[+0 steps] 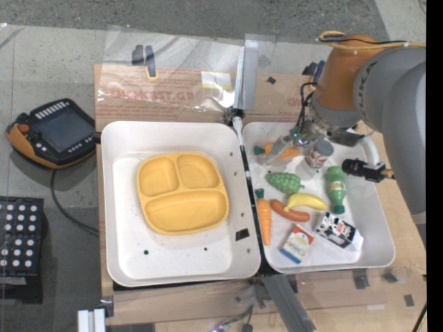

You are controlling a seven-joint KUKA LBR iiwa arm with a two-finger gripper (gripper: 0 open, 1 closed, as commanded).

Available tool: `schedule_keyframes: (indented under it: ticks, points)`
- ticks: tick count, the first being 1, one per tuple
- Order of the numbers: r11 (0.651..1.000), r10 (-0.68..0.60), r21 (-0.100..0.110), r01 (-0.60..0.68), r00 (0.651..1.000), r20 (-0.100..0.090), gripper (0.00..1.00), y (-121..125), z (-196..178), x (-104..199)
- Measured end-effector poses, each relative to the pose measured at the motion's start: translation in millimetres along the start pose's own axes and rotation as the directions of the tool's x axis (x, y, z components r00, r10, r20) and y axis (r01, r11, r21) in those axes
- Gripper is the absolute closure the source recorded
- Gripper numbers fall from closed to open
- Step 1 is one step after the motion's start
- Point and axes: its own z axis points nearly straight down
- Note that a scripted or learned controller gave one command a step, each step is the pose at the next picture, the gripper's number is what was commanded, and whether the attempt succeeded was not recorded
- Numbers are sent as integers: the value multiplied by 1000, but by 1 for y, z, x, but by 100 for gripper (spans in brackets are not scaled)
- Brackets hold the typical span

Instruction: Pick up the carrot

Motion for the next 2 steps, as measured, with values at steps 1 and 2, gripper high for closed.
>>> schedule_keyframes:
  ticks: [1,2]
  points:
    - [1000,-2,14,2,1000,-9,100,-3,-6,1]
    - [980,198,16,-197,980,-12,100,7,-123,58]
